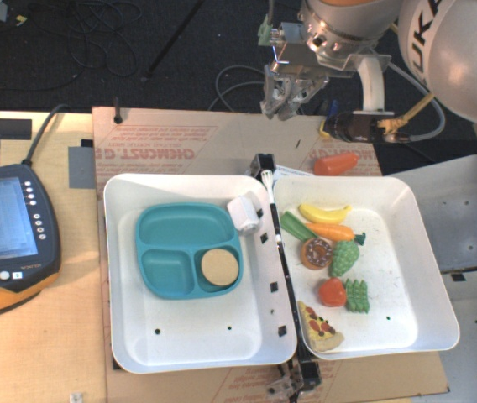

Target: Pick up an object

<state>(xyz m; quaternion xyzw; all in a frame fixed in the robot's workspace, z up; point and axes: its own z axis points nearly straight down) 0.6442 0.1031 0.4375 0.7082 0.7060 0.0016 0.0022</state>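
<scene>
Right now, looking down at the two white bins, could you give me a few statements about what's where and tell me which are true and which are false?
1. The teal tray lies in the left bin. True.
2. The round tan cookie sits in one of the tray's compartments. True.
3. The gripper is down inside the right bin. False: it hangs above the cardboard beyond the bins' far edge.
4. The banana is in the left bin. False: it lies in the right bin, by the carrot.
5. The pizza slice lies near the right bin's front edge. True.
</scene>
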